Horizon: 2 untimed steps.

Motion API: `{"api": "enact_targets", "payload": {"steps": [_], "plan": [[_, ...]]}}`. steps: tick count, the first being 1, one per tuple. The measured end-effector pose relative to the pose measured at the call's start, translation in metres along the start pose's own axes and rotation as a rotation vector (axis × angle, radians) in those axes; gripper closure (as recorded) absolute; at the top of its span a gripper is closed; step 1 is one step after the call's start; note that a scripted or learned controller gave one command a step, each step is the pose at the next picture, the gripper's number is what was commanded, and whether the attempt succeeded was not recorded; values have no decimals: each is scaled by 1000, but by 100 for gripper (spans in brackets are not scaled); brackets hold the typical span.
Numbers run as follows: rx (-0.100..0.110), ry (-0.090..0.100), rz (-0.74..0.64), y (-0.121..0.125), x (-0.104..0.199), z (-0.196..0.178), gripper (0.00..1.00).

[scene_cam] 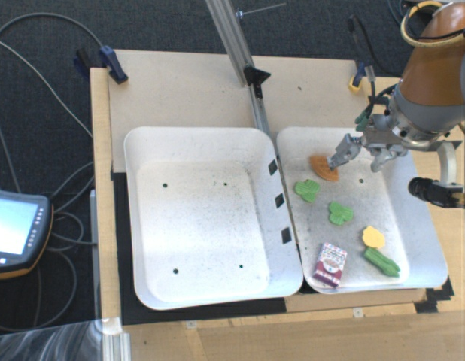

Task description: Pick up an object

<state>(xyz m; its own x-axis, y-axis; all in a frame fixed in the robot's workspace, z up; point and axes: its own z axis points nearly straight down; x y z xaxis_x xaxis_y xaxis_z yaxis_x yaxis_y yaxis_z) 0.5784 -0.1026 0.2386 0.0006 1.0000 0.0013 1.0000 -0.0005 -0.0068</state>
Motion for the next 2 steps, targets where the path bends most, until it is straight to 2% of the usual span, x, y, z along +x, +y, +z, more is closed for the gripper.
{"api": "enact_targets", "payload": {"steps": [1,2], "plan": [[2,1,-1,1,2,63,0],[2,1,0,-8,-3,119,0]]}}
